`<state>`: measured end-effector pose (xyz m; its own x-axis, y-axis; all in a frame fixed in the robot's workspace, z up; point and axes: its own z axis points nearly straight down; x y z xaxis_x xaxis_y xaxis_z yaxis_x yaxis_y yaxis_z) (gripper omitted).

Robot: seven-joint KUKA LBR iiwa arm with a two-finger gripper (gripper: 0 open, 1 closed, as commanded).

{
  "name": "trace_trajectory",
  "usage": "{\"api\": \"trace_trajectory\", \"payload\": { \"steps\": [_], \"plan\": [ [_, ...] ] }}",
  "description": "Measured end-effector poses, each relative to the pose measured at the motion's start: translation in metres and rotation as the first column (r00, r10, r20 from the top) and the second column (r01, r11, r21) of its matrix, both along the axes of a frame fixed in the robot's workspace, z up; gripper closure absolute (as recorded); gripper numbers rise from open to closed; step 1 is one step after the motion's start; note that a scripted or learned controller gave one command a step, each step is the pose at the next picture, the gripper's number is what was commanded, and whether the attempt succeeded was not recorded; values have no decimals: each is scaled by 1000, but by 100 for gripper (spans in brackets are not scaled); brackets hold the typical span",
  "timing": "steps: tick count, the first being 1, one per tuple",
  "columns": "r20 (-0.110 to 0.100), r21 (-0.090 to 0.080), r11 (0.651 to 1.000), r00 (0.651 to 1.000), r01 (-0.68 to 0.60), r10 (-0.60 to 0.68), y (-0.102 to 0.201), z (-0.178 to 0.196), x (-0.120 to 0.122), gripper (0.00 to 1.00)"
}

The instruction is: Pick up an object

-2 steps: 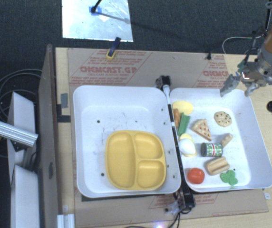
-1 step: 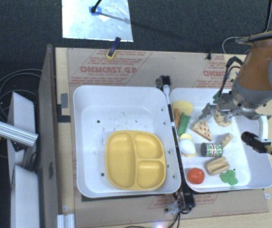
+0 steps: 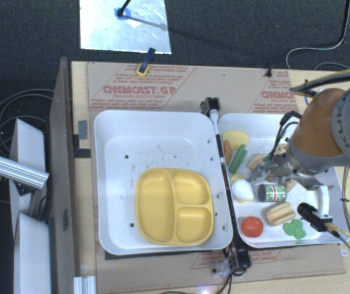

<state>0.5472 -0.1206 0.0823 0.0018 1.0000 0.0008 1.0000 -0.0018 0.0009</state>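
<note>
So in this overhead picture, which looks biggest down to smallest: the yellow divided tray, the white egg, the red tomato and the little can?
1. Yellow divided tray, clearly largest.
2. Little can with the green and red label.
3. White egg and red tomato look about the same, so I won't rank them.

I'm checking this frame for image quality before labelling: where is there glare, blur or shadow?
Camera view: the shiny sheet on the dark floor glares pale; the arm looks soft-edged, and the tool is hard to make out among the items; the yellow tray and white bins are evenly lit with only faint shadows.
</note>
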Motion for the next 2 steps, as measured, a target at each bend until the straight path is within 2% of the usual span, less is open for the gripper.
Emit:
{"api": "trace_trajectory", "payload": {
  "steps": [1, 2],
  "plan": [
    [20, -9, 1000, 1000, -5, 5, -52, 133, 70, 0],
    [-8, 2, 1000, 1000, -4, 4, -17, 56, 25, 0]
  ]
}}
